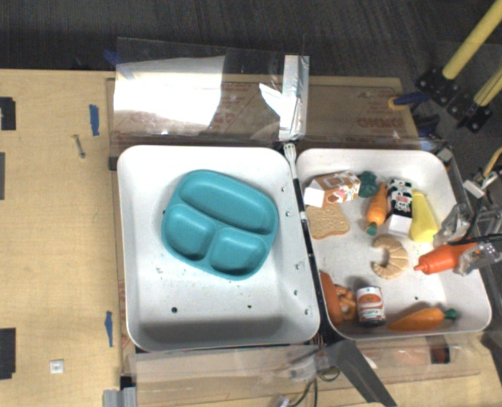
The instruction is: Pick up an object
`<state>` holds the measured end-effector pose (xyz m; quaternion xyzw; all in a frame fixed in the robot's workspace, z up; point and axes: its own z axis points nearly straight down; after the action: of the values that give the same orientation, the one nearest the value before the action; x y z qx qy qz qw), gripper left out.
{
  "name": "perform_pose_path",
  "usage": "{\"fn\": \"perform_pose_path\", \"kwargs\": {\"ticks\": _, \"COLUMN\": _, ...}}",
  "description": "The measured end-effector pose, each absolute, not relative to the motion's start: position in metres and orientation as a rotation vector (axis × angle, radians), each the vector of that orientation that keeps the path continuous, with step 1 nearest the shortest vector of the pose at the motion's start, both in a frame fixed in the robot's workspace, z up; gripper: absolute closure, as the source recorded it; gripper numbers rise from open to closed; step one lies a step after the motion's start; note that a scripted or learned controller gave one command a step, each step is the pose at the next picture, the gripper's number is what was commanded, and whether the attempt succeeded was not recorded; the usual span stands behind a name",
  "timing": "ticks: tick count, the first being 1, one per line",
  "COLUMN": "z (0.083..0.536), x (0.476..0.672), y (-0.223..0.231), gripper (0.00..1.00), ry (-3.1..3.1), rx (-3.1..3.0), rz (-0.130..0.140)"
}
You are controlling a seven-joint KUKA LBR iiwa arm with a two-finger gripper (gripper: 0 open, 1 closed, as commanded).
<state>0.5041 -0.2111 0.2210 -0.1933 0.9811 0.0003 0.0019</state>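
Left bin (141,227) just has a teal divided plate (220,222) in it, nothing worth grabbing there. All the loot is in the right bin (467,299): a cracker (328,221), a carrot (376,206), a yellow bottle (423,218), a small can (370,304). Closest to the tool (477,246) is an orange-red bottle (438,260), lying on its side near the bin's right wall, its end touching or just beside the tool. Honestly can't tell if the tool is apart or together. I'd straddle the bottle's narrow width, close squarely, then lift straight up, clear of the wall.
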Motion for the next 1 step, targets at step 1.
{"fn": "perform_pose_path", "kwargs": {"ticks": 1, "z": 0.2258, "x": 0.535, "y": -0.1309, "gripper": 1.0, "ry": 3.088, "rx": -0.53, "rz": 0.0}}
